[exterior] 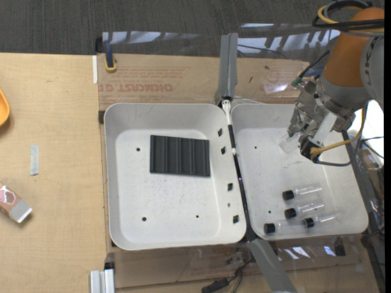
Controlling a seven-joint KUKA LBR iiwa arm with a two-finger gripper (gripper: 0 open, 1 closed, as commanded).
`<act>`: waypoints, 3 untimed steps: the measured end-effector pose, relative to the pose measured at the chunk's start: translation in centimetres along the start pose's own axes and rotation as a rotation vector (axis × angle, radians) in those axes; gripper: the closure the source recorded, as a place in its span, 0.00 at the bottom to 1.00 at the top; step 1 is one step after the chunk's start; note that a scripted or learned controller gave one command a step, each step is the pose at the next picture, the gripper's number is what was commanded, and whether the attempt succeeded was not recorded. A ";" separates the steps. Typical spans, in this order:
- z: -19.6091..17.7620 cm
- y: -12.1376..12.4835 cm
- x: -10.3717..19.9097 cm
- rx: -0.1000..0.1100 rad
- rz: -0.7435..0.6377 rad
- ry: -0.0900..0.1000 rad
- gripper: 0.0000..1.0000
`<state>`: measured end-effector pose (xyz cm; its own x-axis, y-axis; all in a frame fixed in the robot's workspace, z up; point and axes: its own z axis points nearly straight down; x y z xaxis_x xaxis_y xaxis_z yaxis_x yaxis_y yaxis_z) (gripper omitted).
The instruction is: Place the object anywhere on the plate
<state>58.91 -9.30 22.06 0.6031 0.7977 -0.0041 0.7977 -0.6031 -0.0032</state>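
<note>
The plate (180, 155) is a black ribbed rectangle lying flat in the left bin (122, 182), a little above its middle. Several clear tubes with black caps (302, 193) lie in the lower part of the right bin (263, 163). My gripper (300, 140) hangs over the upper right part of the right bin, well above the tubes and far to the right of the plate. A pale translucent shape (288, 144) shows just at its tip; whether that is a tube in its grasp is unclear.
A grey divider (228, 72) runs up between the two bins. A yellow cable (333, 146) loops from the wrist. On the wooden bench left of the bins lie a small grey strip (34, 160) and a red-and-white packet (13, 204).
</note>
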 end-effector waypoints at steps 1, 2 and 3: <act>3.0 -2.0 9.0 -0.001 -0.069 0.001 1.00; 0.9 -10.8 6.7 0.000 -0.316 0.001 1.00; 0.9 -13.6 12.8 -0.002 -0.641 0.000 1.00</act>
<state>55.76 9.08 21.12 0.0066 1.0000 -0.0017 1.0000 -0.0066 -0.0029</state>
